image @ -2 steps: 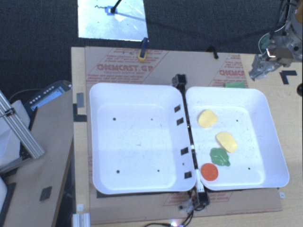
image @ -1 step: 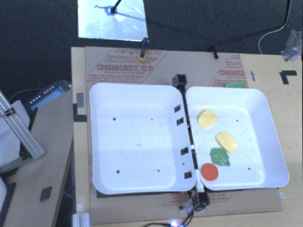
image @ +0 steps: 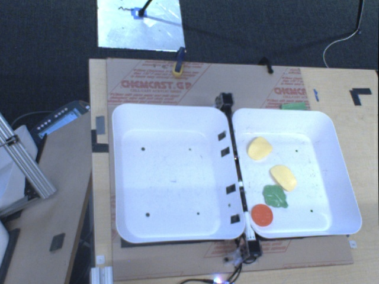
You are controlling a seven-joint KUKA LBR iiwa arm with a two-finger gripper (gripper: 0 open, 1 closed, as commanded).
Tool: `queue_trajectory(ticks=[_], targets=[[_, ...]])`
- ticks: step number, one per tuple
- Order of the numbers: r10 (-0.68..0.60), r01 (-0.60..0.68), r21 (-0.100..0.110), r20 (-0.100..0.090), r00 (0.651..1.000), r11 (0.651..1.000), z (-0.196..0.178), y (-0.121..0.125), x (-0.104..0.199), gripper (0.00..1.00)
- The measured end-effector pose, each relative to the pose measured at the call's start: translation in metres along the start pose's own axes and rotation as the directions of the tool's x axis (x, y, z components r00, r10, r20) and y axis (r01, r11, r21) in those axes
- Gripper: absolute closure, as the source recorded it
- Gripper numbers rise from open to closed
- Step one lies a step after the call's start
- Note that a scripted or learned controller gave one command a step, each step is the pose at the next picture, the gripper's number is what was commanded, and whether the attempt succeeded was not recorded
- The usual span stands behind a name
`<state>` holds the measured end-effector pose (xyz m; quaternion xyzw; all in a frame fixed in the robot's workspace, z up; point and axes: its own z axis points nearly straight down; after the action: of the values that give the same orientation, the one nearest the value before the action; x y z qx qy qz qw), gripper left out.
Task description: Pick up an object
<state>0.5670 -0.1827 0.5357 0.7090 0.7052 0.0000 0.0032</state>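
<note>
Whether the jaws are released or clenched cannot be told from this view, so the pick is judged from how the things lie.

All four candidates sit in the right bin, the bin on the side the arm reaches in from, and so the shorter reach for the jaws. A pale yellow lump lies farthest up the bin. A second yellow lump lies below it. A crumpled green piece touches or nearly touches that second lump. An orange-red disc lies just beside the green piece, close to the bin's inner wall. The left bin lies beyond them on the desk.

The upper yellow lump looks the safest target. It stands apart from its neighbours, so the jaws could straddle it without nudging anything else. They should come straight down, spread wider than its short axis, and close low on it. The disc looks flat and hard against the wall, a likely miss.
</note>
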Motion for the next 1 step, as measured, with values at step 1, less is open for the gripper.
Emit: queue_trajectory(ticks=[1], targets=[[-0.005, 0.005, 0.002, -0.005, 1.0, 1.0, -0.0006, -0.0842, 0.0148, 1.0]])
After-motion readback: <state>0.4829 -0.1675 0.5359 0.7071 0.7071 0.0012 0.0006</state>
